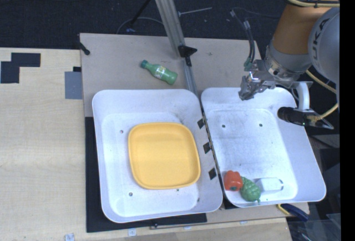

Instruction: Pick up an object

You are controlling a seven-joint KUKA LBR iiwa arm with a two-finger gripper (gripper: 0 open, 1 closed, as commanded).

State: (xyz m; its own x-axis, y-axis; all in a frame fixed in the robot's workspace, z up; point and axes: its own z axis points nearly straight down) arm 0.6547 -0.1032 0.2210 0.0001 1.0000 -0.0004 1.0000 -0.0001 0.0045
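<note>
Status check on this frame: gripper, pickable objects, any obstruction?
Gripper over right bin's far rim, nothing seen between fingers. Red object, green object, white object clustered in near corner. Yellow plate in left bin. Path unobstructed.

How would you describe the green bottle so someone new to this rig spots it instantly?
Start from the two white bins: the left bin holds a yellow plate. The green bottle lies on its side on the tan board just beyond that bin's far rim, near the foot of the slanted metal rail. Unlike the red and green items in the right bin, it sits outside both bins, alone.
</note>
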